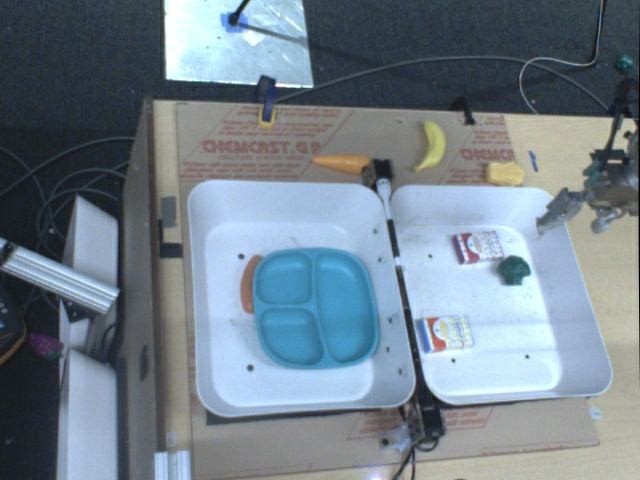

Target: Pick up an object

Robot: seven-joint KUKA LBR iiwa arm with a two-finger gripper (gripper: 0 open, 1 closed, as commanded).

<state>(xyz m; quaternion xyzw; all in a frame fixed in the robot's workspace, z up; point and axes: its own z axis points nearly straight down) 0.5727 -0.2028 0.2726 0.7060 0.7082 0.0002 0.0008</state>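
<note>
1. The desk (pixel 300 143) carries two shallow white bins side by side. The left bin (pixel 215 268) holds a blue sectioned tray (pixel 315 305), with an orange sausage-shaped piece (pixel 246 281) touching the tray's left edge.
2. The right bin (pixel 560 358) is the one nearest me. It holds a red-and-white carton (pixel 477 246) towards the back, a small dark green lump (pixel 514 268) just beside that carton, and a second carton (pixel 445 333) with a blue end nearer the front. Any of these could serve as my object.
3. Outside the bins, on the desk behind them, lie a carrot (pixel 340 163), a banana (pixel 432 146) and a yellow piece (pixel 506 173).
4. My fingers (pixel 590 208) hang over the far right rim of the right bin, above the bin floor and apart from every object. They look spread, with one prong pointing left towards the cartons, and I hold nothing.
5. What could go wrong, as I judge it:
   - I am over the rim, so a straight descent could strike the bin wall or close on bare floor.
   - The back carton and the green lump sit close together; coming down between them could nudge one aside or pinch both badly.
   - The cartons lie flat and low, so my fingers may slide over the top instead of gripping the sides.
   - The green lump is small and irregular and may squirt out as I close.
</note>
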